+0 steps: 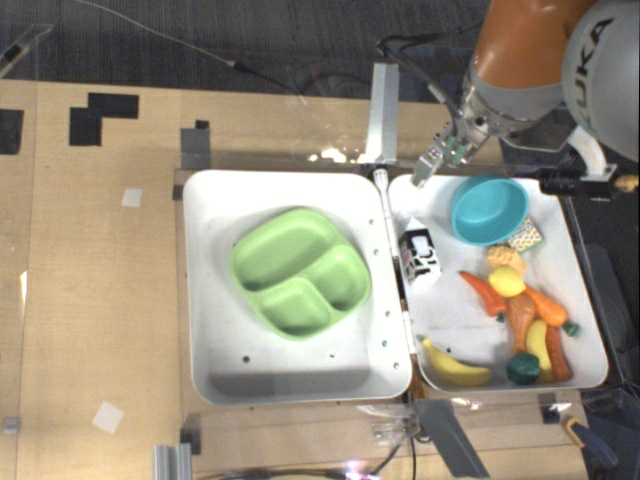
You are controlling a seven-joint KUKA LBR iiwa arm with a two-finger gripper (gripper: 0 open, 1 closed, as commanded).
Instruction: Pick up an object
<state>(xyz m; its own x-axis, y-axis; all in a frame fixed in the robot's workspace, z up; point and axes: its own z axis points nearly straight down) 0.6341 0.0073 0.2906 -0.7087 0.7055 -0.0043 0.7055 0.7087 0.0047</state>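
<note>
1. Arm, grey with the orange band, comes in at top right and hangs over the far edge of the right bin.
2. Left bin holds one thing, a green divided plate sitting roughly in its middle.
3. Right bin has a blue bowl near its far side, right next to the gripper.
4. Toy food is piled along the near right: banana, carrot, lemon, a dark green piece, plus a waffle-ish bit touching the bowl.
5. Black-and-white pack lies by the divider between bins.
6. Gripper points down-left over the bin's far left corner, nothing between its fingers. Honestly can't tell whether they're spread or closed.
</note>
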